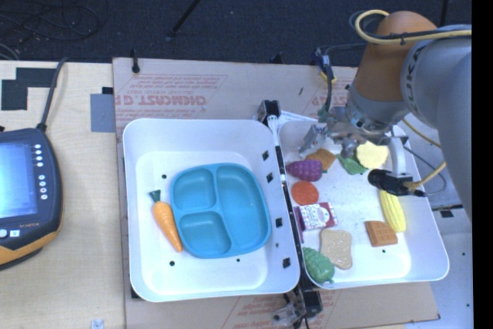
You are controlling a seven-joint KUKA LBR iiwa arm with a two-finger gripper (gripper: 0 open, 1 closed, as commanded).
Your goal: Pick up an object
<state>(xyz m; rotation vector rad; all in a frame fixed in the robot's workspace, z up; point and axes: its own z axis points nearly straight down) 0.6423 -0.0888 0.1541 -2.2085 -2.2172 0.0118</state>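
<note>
Gripper [333,136] low over right bin [431,262] at its 11 o'clock corner, finger state unreadable | nearest toys: purple grapes [306,168] at 7 o'clock, green piece [352,164] at 4 o'clock | nothing visibly grasped | pick and lift not yet done

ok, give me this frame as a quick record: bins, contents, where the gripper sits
left bin: blue divided tray, toy carrot beside the tray's left edge
right bin: purple grapes, red round piece, corn cob, bread slice, cracker, green leafy piece, small packet
gripper: low over the right bin's far end
finger state: cannot tell
object held: none visible
</note>
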